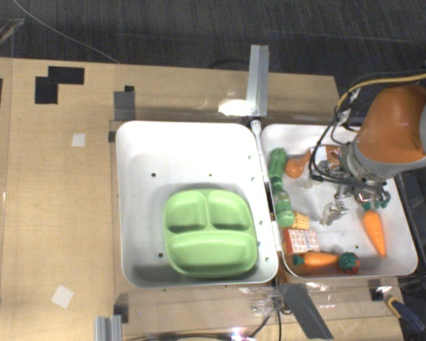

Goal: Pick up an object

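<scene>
My gripper (334, 211) hangs over the middle of the right bin (405, 261), above bare white floor, under the grey wrist and orange band. An orange carrot (373, 233) lies just to its right. A second carrot (318, 260) with a green top (349, 262) lies along the bin's front wall. A red and white box (300, 241) and a yellow piece (300, 222) sit to the gripper's lower left. Two green vegetables (277, 163) (282, 208) line the bin's left wall, with an orange piece (296, 167) beside the upper one. Nothing shows held in the gripper.
The left bin (138, 155) holds a green divided plate (209, 233) in its front half. A metal post (258, 84) stands behind the wall between the two bins. Cables loop from the arm over the right bin's back part.
</scene>
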Robot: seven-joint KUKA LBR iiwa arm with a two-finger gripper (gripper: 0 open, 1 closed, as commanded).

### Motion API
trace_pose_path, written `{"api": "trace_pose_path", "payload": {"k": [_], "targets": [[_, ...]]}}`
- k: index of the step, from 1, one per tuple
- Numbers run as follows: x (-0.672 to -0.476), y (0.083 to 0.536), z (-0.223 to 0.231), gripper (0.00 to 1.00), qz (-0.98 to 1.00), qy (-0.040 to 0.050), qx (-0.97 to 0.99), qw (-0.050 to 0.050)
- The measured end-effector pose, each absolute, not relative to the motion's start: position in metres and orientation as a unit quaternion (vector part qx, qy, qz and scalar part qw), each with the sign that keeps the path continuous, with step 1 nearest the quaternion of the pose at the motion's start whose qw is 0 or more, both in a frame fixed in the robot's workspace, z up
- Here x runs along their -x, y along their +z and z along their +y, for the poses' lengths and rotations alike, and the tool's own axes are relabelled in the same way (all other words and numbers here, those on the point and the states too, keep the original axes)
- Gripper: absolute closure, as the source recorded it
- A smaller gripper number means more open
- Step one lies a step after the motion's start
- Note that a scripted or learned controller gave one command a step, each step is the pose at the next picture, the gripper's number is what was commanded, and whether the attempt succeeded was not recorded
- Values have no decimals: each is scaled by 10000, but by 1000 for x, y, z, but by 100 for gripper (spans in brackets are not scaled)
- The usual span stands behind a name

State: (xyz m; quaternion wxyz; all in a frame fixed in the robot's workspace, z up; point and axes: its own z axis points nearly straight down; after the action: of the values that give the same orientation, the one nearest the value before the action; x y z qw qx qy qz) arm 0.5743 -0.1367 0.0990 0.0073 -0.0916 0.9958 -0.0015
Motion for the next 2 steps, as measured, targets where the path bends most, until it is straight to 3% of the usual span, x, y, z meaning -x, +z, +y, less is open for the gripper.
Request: {"api": "trace_pose_path", "payload": {"k": [1, 2], "targets": [[-664, 88, -139, 0, 9953, 9, 958, -104], [-673, 105, -137, 100, 9953, -27, 959, 108]]}}
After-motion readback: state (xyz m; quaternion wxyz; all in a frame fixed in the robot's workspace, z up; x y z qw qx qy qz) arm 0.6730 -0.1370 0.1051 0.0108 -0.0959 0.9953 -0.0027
